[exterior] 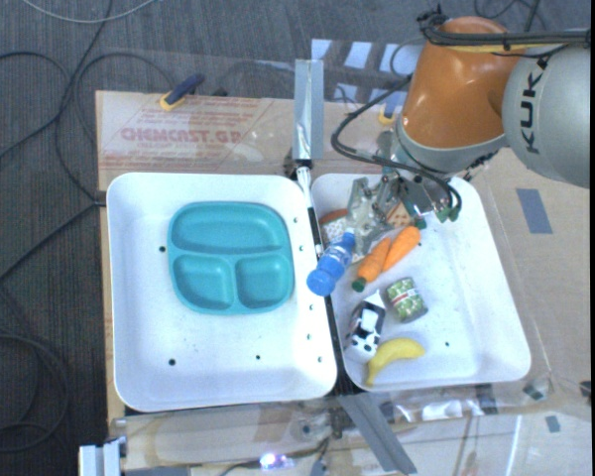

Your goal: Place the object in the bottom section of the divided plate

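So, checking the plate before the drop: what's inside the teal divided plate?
All three sections of the teal divided plate look bare; whatever lies under it in the left bin is covered.

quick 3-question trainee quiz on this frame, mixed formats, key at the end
1. True or false: the teal divided plate sits in the left bin.
2. Which item lies nearest the front edge of the right bin? A) carrot B) banana C) blue bottle
3. Fill in: the gripper hangs over the ____ bin.

Key:
1. True; all three of its sections hold nothing.
2. B; the banana lies beside the black-and-white cow toy, below the green can.
3. Right; it is at the back of that bin, just above the carrot and bottle.
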Robot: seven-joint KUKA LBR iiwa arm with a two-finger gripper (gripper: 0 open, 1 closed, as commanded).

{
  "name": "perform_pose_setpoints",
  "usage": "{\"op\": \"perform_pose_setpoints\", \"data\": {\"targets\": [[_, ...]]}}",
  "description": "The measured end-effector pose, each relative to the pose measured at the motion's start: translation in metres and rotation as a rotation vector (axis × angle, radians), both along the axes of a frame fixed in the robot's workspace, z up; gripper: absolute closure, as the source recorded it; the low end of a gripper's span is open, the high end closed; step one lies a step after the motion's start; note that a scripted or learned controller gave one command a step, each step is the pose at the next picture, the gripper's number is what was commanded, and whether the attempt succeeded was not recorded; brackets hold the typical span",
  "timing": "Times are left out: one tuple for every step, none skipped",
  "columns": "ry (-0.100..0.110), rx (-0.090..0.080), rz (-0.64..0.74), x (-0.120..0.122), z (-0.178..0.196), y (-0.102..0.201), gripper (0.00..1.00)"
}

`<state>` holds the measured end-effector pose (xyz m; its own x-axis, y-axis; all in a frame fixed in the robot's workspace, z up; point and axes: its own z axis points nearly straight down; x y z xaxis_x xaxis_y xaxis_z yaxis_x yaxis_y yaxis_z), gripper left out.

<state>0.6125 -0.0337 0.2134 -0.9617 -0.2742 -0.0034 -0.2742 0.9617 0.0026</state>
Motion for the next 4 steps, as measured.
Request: {"op": "perform_pose_setpoints", "data": {"targets": [[-0.002, 0.0, -0.083, 0.057, -0.029, -0.012, 1.0], [-0.002, 0.0, -0.083, 0.057, -0.029, -0.013, 0.0], [-0.003, -0.004, 0.056, 0.046, 0.003, -0.028, 0.0], [-0.004, -0.002, 0.155, 0.057, 0.087, 0.012, 0.0]]}}
